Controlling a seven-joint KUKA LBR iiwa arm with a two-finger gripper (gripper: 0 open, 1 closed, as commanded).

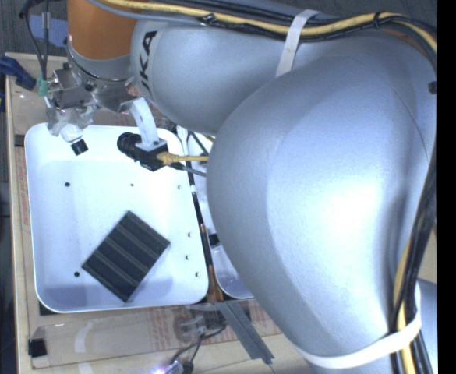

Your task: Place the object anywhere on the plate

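Note:
A dark grey ribbed square plate (126, 255) lies flat and turned at an angle in the front half of the left bin (56, 209). My gripper (68, 131) hangs over the bin's far left corner, well away from the plate, below the orange wrist band (95, 22). A small black piece (78, 148) shows at the gripper's lower tip; I cannot tell whether it is a held thing or part of the gripper. The gripper's grey mount hides what lies under it.
A black fitting with a yellow cable (143, 151) hangs from the wrist over the bin's far middle. The big grey arm (321, 178) covers most of the right bin (229, 285). Clamps and cables (25, 68) sit along the bench's left edge.

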